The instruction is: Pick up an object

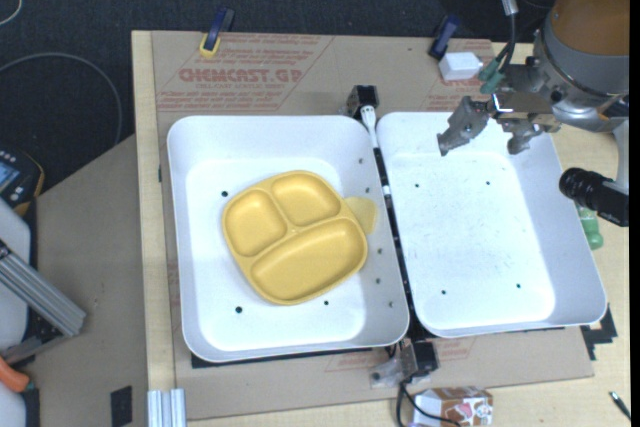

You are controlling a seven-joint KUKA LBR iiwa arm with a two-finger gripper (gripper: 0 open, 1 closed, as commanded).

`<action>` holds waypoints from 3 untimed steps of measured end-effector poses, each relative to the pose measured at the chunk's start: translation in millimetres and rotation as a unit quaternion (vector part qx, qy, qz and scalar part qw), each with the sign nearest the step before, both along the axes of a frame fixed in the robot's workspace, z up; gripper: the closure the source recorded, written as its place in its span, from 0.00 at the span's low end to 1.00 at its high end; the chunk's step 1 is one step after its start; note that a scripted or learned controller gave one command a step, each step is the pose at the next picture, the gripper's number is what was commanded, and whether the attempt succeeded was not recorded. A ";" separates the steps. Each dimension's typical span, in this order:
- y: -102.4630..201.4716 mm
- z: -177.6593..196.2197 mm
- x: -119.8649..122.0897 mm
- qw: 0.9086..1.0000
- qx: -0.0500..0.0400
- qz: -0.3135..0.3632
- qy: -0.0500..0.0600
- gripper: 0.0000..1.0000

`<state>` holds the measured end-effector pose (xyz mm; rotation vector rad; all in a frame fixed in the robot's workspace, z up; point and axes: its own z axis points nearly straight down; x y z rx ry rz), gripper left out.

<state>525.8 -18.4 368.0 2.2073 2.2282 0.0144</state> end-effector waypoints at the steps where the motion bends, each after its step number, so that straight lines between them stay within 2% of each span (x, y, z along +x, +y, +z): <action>1: 34.0 36.7 -47.7 1.000 0.000 -0.002 0.002 0.00; 2: 31.9 44.7 -45.2 1.000 -0.002 -0.003 0.002 1.00; 3: 111.1 49.5 -46.4 1.000 0.000 0.000 0.003 1.00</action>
